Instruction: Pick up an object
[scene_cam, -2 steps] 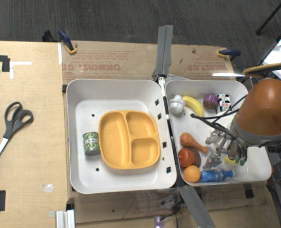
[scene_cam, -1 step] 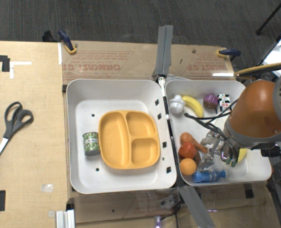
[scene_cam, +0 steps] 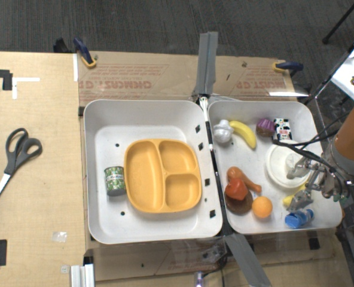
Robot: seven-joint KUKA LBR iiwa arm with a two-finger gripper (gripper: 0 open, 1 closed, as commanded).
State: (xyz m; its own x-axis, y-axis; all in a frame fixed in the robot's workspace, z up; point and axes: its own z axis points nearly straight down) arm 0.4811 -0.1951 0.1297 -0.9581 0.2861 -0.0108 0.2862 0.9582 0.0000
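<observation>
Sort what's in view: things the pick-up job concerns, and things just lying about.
Job:
gripper, over the right bin
banana
orange ball
blue object
white bowl

Lying about:
scissors on the bench
clamps
yellow divided tray and green can in the left bin

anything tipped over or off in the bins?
One thing: the small green can in the left bin lies on its side against the yellow divided tray. In the right bin the toys sit loosely clustered and nothing looks spilled or broken.
</observation>
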